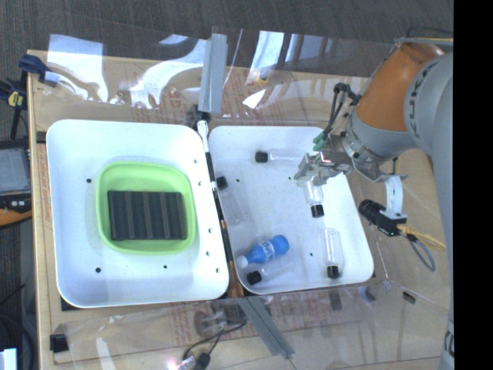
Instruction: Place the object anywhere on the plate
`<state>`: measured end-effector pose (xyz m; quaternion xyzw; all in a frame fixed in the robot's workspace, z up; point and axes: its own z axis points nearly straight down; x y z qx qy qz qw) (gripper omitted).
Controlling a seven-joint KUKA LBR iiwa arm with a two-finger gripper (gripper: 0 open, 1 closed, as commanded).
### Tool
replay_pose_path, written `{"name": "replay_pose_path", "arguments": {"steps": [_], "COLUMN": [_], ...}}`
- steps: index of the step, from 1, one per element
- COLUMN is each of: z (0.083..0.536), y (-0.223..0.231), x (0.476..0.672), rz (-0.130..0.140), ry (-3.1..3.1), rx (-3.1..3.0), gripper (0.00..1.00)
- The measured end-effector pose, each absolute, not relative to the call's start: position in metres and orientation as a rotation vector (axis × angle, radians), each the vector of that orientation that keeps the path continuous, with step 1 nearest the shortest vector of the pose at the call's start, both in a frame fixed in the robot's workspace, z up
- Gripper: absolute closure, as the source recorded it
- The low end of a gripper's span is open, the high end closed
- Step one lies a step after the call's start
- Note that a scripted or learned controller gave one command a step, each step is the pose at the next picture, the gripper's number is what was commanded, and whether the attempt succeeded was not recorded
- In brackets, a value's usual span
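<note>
The green plate (pixel 145 177), with a dark ribbed insert in its middle, lies in the left white bin (pixel 69 141). Several small bottles lie in the right white bin (pixel 239 149). A blue-capped clear bottle (pixel 269 248) lies near the front edge, with a black-capped one (pixel 260 274) just before it. My gripper (pixel 311 173) hangs over the right bin's back right part. A clear vial with a black cap (pixel 316 205) lies directly below it; whether they touch is unclear.
Another black-capped vial (pixel 271 158) lies at the back of the right bin, and one more (pixel 332 251) by its right wall. A loose black cap (pixel 221 182) sits near the divider between the bins.
</note>
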<state>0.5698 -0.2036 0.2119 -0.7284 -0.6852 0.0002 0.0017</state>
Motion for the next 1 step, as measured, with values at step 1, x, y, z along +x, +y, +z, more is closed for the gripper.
{"name": "replay_pose_path", "arguments": {"steps": [1], "z": [0.2120], "y": [-0.2036], "x": [0.5698], "rz": [0.001], "ry": [-2.150], "rx": [-2.286], "gripper": [0.00]}}
